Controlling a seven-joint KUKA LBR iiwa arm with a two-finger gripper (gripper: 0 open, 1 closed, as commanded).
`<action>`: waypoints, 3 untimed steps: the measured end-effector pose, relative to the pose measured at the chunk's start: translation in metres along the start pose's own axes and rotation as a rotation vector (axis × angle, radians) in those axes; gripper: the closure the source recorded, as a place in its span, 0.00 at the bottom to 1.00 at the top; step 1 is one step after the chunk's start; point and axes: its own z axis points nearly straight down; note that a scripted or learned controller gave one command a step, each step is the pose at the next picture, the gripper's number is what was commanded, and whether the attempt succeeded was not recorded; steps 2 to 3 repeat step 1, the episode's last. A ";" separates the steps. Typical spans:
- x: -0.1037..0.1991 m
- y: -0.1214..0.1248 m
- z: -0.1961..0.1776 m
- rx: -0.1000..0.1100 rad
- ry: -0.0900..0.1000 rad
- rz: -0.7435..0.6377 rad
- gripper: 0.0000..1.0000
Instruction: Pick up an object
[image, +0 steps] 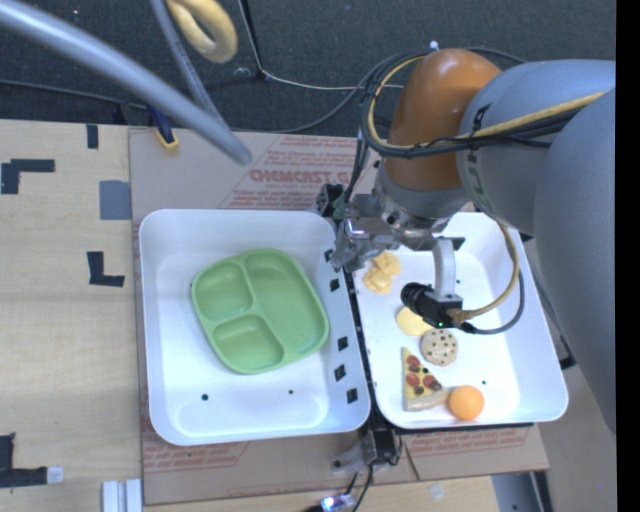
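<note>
The hand (362, 243) is seen low over the far left corner of the right bin (520, 300), close against the divider between the two bins; whether it is wide or narrow cannot be told, since the wrist and the orange band cover it from above. Nothing is seen gripped in it.

Taken from the hand outward, the pale yellow cheese piece (380, 272) is met first: it lies just beside the hand, on the side toward the front of the desk, and may be touching it, though contact cannot be confirmed. It is blocky, with no clear long axis. This is judged the likeliest thing for the pick, so the coming move is thought to turn on a small shift toward the front and slightly away from the divider.

Farther from the hand in that same direction, a yellow oval piece (410, 321) is found beside a black fitting on the cable, then a round cookie (438, 347), then a pizza slice (420, 383) and an orange ball (465, 402) near the front wall.

On the other side of the divider, a green divided tray (262, 310) lies in the left bin (170, 330).
</note>
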 end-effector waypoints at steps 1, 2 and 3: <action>0.050 -0.007 0.003 -0.001 0.000 0.000 1.00; 0.050 -0.007 0.003 -0.001 0.000 0.000 1.00; 0.050 -0.007 0.003 -0.001 0.000 0.000 1.00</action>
